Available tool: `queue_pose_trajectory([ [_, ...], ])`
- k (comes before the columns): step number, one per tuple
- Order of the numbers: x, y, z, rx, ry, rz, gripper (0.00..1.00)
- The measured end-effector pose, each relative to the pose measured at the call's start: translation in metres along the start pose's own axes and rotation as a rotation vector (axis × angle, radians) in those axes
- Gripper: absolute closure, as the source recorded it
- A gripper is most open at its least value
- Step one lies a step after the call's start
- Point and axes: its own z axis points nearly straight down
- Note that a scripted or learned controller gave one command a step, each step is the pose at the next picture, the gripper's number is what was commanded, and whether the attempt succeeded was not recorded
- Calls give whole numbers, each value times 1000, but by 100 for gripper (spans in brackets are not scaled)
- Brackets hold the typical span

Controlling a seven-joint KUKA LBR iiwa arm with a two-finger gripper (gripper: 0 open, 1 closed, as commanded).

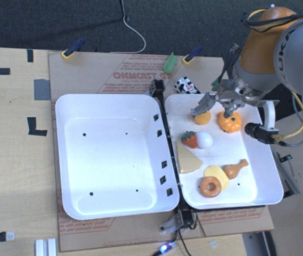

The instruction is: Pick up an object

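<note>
Camera view shows you the gripper (218,109) with fingers spread wide, holding nothing, at the right bin's (268,196) far edge. Its fingers straddle the gap between yellow ball (202,117) and orange pumpkin (230,122), so likely neither gets caught.

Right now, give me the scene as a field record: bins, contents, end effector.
left bin: white, shallow
right bin: white, shallow, holds the toys
items: orange pumpkin, yellow-orange ball, strawberry, white egg, cheese wedge, donut, drumstick
end effector: over the right bin's far end, fingers open, one finger by the ball, one by the pumpkin
held: nothing visible between fingers
</note>
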Motion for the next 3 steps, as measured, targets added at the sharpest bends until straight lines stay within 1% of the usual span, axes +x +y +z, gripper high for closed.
queue_pose_trajectory([
  [1, 12, 28, 141, 17, -2, 1, 0],
  [2, 12, -32, 133, 4, 0, 2, 0],
  [3, 1, 38, 133, -5, -2, -2, 0],
])
